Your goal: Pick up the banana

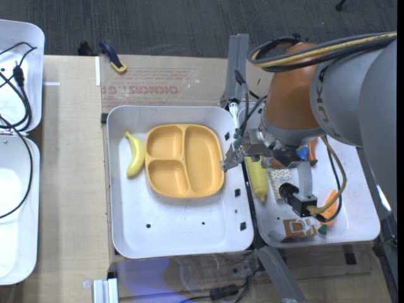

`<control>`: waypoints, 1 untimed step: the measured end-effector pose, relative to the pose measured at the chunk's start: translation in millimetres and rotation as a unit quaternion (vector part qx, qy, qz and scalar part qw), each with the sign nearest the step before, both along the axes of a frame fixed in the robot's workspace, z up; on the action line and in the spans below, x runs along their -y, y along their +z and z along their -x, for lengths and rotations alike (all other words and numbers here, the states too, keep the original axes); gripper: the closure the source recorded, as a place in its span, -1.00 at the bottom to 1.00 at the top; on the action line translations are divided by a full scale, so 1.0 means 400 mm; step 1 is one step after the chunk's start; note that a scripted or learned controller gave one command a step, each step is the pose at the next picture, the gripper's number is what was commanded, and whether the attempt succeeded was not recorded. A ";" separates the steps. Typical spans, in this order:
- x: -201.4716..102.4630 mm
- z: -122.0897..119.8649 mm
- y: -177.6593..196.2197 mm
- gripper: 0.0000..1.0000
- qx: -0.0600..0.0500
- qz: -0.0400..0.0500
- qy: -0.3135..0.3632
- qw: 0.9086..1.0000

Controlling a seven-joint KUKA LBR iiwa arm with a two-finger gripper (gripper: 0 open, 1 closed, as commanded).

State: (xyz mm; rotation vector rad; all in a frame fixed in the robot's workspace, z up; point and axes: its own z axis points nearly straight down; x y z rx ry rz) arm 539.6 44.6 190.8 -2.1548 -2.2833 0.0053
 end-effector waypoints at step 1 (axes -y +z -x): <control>0.100 -0.092 -0.001 -1.00 0.000 0.001 -0.008 1.000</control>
